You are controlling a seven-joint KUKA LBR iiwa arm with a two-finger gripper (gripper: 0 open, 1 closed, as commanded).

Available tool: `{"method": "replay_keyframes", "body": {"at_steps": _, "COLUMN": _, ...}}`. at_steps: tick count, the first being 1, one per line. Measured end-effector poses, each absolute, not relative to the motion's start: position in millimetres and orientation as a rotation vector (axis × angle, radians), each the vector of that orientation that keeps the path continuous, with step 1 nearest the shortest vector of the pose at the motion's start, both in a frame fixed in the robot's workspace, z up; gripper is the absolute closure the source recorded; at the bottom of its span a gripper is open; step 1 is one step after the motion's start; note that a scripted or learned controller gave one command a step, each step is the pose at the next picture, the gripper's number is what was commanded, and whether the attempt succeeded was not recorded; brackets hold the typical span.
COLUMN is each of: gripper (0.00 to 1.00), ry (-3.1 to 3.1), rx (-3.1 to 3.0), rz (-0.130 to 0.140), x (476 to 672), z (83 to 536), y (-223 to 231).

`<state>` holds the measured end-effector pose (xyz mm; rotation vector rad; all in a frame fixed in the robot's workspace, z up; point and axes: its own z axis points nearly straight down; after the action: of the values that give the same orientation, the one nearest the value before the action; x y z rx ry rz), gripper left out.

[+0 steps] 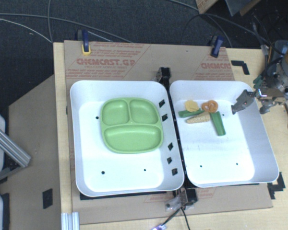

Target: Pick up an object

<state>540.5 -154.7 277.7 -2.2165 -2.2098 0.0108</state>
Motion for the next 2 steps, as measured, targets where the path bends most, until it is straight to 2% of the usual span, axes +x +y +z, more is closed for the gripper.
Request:
{"method": "replay_keyframes", "body": {"at_steps": 1, "gripper": 0.00, "ry": -2.221, "rx": -2.220, "rz": 0.000, "x": 542.5, "z": 284.0, "y": -154.2}}
{"method": "replay_keyframes", "body": {"at_steps": 2, "gripper": 0.00, "ry": -2.216, "rx": -2.219, "rz": 0.005, "x": 543.8, "z": 226.4, "y": -162.9}}
